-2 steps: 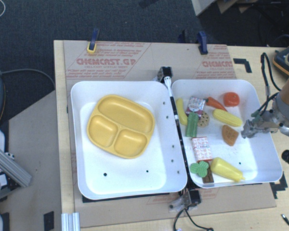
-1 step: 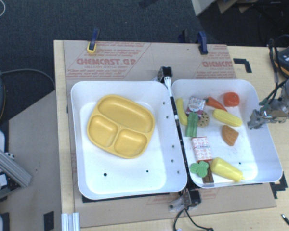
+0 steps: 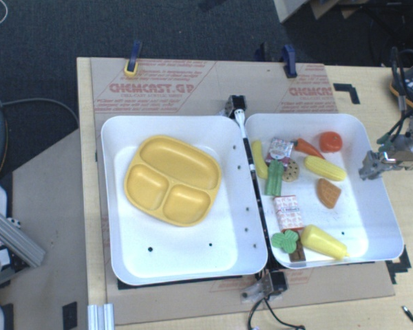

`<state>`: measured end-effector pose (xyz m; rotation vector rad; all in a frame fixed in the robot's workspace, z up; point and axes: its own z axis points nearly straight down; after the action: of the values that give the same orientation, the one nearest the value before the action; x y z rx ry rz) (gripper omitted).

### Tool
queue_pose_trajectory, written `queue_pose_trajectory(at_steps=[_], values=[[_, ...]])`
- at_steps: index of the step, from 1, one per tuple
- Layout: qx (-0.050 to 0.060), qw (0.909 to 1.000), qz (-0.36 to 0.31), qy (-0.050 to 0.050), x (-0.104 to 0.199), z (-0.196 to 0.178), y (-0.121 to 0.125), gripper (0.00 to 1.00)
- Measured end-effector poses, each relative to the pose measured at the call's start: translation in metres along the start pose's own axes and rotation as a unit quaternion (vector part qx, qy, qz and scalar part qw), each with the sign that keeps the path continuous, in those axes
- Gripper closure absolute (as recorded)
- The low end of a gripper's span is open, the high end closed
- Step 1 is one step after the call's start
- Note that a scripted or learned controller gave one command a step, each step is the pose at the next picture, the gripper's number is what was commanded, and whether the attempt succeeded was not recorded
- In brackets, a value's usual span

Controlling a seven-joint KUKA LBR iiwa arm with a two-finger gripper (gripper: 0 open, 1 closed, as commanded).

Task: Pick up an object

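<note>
The pincer (image 3: 373, 165) hangs at the right rim of the right bin (image 3: 378, 205), low over the bin's edge; whether it is clenched or released cannot be told from this angle, and nothing shows between its tips.

The pickable things all lie in the right bin. Along its left wall stands a yellow banana (image 3: 259, 159), with a green bar (image 3: 274, 178) just beside it. A small wrapped packet (image 3: 282, 148) lies at the far end, touching a carrot (image 3: 307, 148) to its right. A red tomato (image 3: 331, 141) sits in the far right corner. A corn cob (image 3: 323, 168) lies near the middle, and a brown bread piece (image 3: 328, 193) is just nearer than it. A pink-white box (image 3: 288, 212) lies in the centre. At the near end a green leaf (image 3: 285, 240) touches a dark bar (image 3: 297, 250), with a yellow pepper (image 3: 323, 243) beside them on the right.

The left bin (image 3: 124, 246) holds a yellow divided plate (image 3: 172, 179), tilted slightly, with three compartments. Both bins rest on a counter (image 3: 96, 184) covered with cardboard.
</note>
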<state>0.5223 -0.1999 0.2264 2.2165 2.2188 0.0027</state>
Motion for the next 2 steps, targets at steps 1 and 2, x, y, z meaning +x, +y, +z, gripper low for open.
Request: queue_pose_trajectory(at_steps=[1,2], values=[[0.003,1.0000,-0.002,0.002,0.042,-0.002,-0.007,1.00],[0.004,1.0000,-0.001,0.003,0.090,-0.005,-0.022,1.00]])
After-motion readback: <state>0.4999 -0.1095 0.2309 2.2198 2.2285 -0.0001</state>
